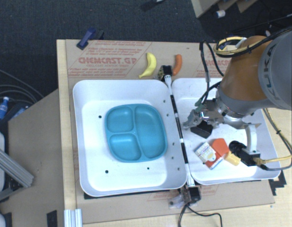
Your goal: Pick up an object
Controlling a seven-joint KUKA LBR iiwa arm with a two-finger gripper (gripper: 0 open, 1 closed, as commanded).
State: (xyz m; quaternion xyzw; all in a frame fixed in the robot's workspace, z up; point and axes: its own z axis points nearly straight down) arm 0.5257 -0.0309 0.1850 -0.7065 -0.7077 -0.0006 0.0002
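Camera view, looking down at a slant: you see the gripper (pixel 194 119) low over the left part of the right bin (pixel 187 91), close to the wall it shares with the left bin (pixel 89 103). You cannot tell how far the jaws are open, and nothing can be seen held between them. A small black piece (pixel 201 129) lies just beside the gripper, on its near side; whether the two touch is unclear. Nearer the front of the same bin lies an orange-and-white box (pixel 213 152), with a yellow block (pixel 232 160) against its right end. The left bin holds a blue divided plate (pixel 135 131), lying flat near the middle. Both bins sit on a brown bench (pixel 112 56); behind them on the bench lie a banana (pixel 149 65) and an orange stick-shaped thing (pixel 177 64). Dark carpet (pixel 32 22) surrounds the bench.
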